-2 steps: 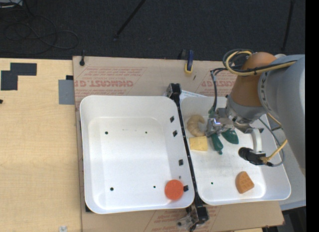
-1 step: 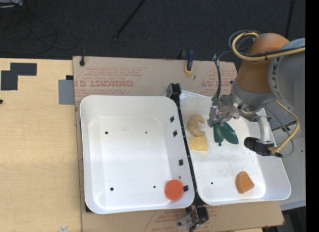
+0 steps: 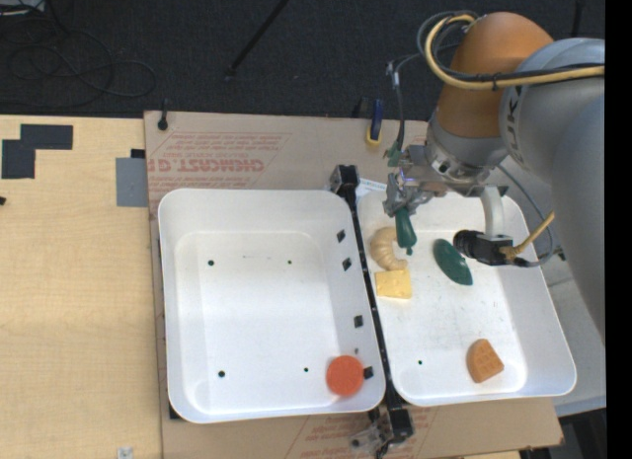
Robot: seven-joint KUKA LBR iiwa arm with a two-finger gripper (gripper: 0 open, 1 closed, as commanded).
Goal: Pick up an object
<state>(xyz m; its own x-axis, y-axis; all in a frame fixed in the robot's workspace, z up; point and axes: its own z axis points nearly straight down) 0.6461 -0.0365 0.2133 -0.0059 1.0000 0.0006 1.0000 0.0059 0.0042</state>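
1. Nearest the camera, one orange ball (image 3: 345, 375) lies in the left bin (image 3: 188, 250), the only thing in it, just across the divider (image 3: 361, 284) from the right bin (image 3: 538, 348).
2. One tan-orange bread-like piece (image 3: 484, 360) sits in the right bin, well right of the divider and near the front rim.
3. One pale yellow block (image 3: 394, 284) rests just right of the divider, touching one beige croissant-shaped piece (image 3: 385, 247) behind it.
4. One dark green leaf-shaped piece (image 3: 454, 261) lies further right of the divider.
5. My gripper (image 3: 405, 240) hangs just right of the croissant piece with a green stick-like object (image 3: 405, 229) at its fingers; I cannot tell how far they are open or whether they grip it.
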